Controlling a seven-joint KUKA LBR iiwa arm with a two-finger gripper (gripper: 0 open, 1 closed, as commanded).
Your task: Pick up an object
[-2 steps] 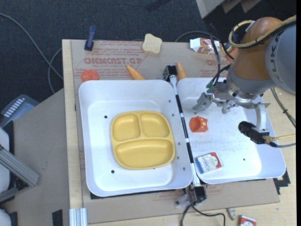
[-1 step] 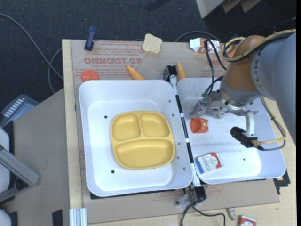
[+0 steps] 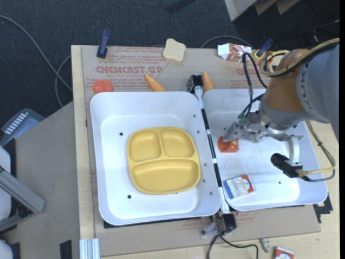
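Note:
In the right bin (image 3: pixel 302 196), a small red object (image 3: pixel 227 144) lies near the left wall. My gripper (image 3: pixel 236 133) hangs low just above and to the right of it, close to its upper edge or touching it. I see nothing lifted off the floor of the bin. A small white carton with red and blue print (image 3: pixel 239 186) lies flat near the front of the same bin. The grey arm with its orange band (image 3: pixel 283 93) reaches in from the right.
The left bin (image 3: pixel 108 144) holds a yellow divided plate (image 3: pixel 163 159). On the bench behind the bins lie a bread slice (image 3: pixel 174 49), a carrot piece (image 3: pixel 155 83), an orange disc (image 3: pixel 102 86) and a blue clip (image 3: pixel 103 43). Cables trail over the right bin's right side.

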